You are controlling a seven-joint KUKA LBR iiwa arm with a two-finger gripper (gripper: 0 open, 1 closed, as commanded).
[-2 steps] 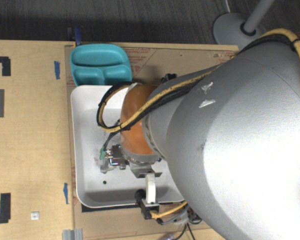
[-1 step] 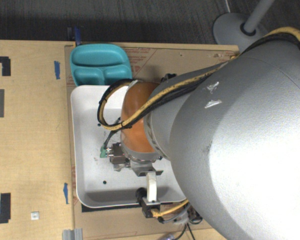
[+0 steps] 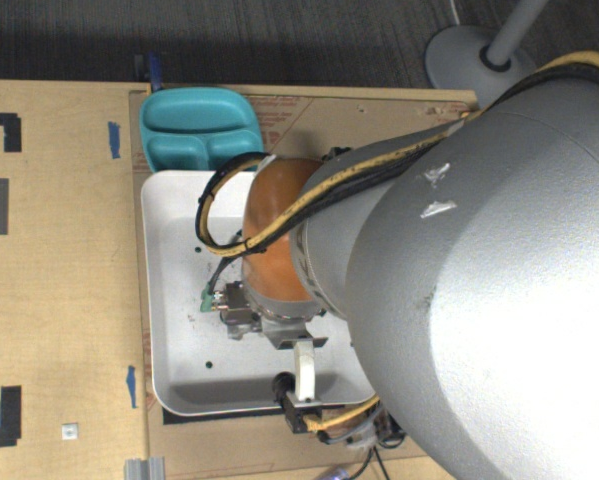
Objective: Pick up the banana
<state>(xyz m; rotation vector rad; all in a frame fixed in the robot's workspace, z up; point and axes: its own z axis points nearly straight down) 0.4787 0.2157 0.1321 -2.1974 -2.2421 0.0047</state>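
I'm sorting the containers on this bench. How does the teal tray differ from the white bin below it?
The teal tray is turquoise; the white bin is white. The teal tray is smaller and split into compartments; the white bin is one wide basin. The teal tray lies in open view, while the arm covers much of the white bin. Both have rounded corners.

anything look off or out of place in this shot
One oddity: a teal tray lies outside the white bin, against its far rim. The arm covers most of the bin, so much stays hidden.
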